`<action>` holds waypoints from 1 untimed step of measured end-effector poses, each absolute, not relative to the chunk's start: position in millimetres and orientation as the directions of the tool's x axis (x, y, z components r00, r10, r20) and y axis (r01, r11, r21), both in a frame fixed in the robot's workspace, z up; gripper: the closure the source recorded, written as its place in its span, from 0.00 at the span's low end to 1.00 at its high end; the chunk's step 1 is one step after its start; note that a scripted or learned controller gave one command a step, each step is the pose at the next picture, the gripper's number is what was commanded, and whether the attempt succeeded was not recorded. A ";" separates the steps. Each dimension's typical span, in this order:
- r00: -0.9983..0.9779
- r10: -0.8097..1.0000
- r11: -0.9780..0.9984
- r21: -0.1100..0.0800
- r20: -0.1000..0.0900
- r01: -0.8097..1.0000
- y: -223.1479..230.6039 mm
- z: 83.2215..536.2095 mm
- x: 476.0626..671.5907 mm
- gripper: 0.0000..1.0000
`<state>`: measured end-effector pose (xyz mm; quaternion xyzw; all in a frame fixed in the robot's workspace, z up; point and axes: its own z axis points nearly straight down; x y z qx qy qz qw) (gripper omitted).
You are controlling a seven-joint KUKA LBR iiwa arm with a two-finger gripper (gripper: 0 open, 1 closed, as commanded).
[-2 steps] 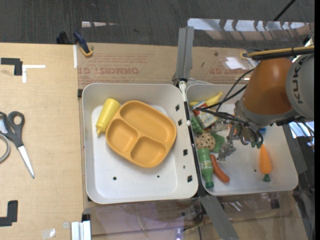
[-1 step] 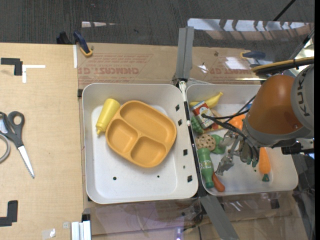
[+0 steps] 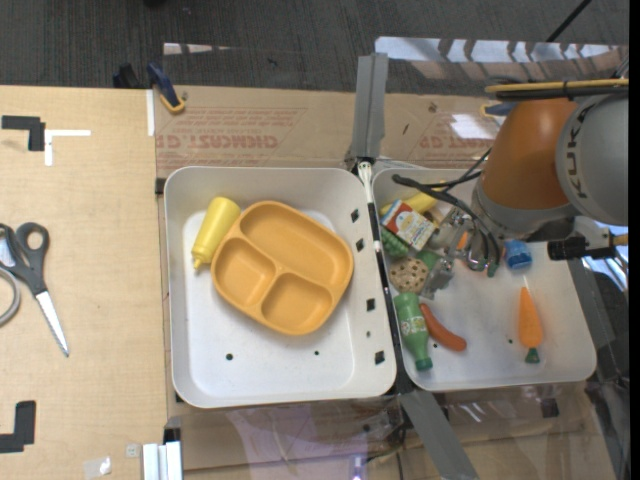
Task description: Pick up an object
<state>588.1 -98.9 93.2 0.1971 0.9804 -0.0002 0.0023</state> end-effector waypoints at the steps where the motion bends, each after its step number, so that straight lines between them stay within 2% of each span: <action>1: -0.862 0.508 0.862 0.000 -0.002 0.508 -100.5 92.4 516.3 0.00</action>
